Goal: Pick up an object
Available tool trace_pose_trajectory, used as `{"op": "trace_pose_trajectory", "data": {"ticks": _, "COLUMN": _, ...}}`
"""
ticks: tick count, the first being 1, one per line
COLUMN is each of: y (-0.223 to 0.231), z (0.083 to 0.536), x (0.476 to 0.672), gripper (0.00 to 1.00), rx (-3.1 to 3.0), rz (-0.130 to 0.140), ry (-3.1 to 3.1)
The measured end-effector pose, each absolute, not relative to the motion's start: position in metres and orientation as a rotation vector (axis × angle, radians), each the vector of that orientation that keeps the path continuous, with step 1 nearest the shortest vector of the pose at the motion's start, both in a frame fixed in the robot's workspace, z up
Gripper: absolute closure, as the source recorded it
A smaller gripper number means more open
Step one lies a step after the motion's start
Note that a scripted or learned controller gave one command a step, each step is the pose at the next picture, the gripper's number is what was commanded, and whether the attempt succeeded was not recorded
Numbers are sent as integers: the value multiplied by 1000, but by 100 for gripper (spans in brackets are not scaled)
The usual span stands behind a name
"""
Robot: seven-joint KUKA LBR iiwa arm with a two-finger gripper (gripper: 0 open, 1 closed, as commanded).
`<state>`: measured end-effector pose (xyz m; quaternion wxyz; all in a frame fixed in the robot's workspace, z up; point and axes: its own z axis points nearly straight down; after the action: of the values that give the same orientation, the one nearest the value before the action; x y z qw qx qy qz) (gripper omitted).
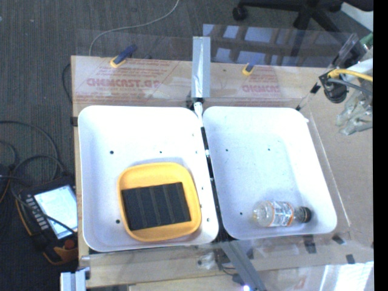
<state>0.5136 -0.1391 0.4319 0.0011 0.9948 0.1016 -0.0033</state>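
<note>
A clear plastic bottle [280,214] with a dark cap lies on its side near the front edge of the right bin [267,150], cap pointing right. A yellow block with a black slatted top [159,202] rests flat in the front part of the left bin [133,132]. My gripper [355,117] hangs at the far right, outside the right bin's back right corner and above the bench. It is well away from both objects and nothing is seen in it.
A raised divider [205,150] separates the two bins. A metal post [200,74] stands behind the divider. Cables and a small device [51,208] lie on the floor to the left. An office chair base [297,8] sits at the back.
</note>
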Motion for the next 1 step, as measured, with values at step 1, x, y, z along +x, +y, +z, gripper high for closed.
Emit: {"op": "trace_pose_trajectory", "data": {"ticks": 1, "y": -50, "z": 432, "x": 514, "gripper": 100, "rx": 3123, "rz": -7, "ry": 317}}
